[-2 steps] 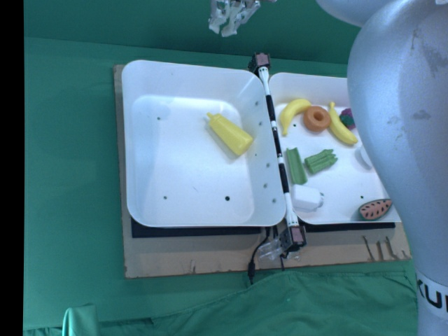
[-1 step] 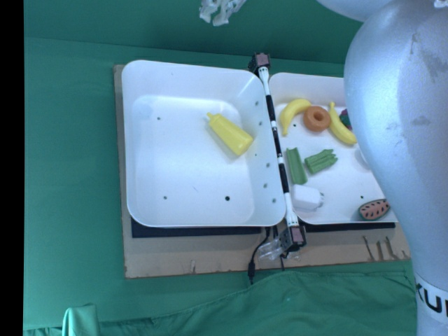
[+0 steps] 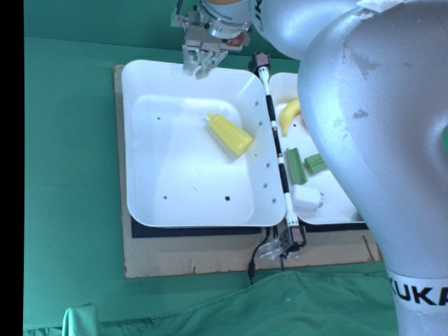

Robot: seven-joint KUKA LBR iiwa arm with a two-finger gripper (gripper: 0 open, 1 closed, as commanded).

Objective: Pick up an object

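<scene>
A yellow squeeze bottle (image 3: 229, 134) lies on its side in the left white bin (image 3: 161, 187), right of the middle, its nozzle pointing up-left. My gripper (image 3: 199, 68) hangs over the far rim of that bin, above and left of the bottle and well apart from it. It looks open, with nothing between its fingers. The grey arm comes in from the right and hides much of the right bin (image 3: 336, 212).
The right bin holds a yellow banana (image 3: 288, 116), a long green piece (image 3: 295, 165), a shorter green piece (image 3: 315, 162) and a white object (image 3: 306, 197). A black-and-white striped bar (image 3: 274, 138) runs between the bins. Both bins rest on a brown board over green cloth.
</scene>
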